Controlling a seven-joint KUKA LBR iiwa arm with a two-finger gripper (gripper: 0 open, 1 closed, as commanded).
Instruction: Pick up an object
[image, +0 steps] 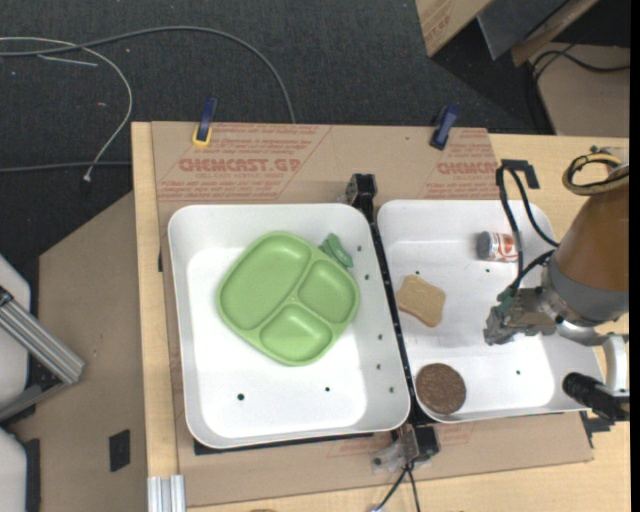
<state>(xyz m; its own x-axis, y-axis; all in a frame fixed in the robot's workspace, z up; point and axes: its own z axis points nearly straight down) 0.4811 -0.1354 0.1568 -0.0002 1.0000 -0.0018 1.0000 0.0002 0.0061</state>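
Here, well left of the pincer (510, 326), a green divided plate (288, 297) is lying in the left bin (190, 330). Nearer, a tan sponge (421, 300) and brown disc (440, 387) are resting left of it. The pincer's state cannot be told.

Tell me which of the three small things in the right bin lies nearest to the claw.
The small can with the red label is about as near to the claw as the tan bread-like piece; the view cannot settle it. The brown round disc at the front edge is farthest.
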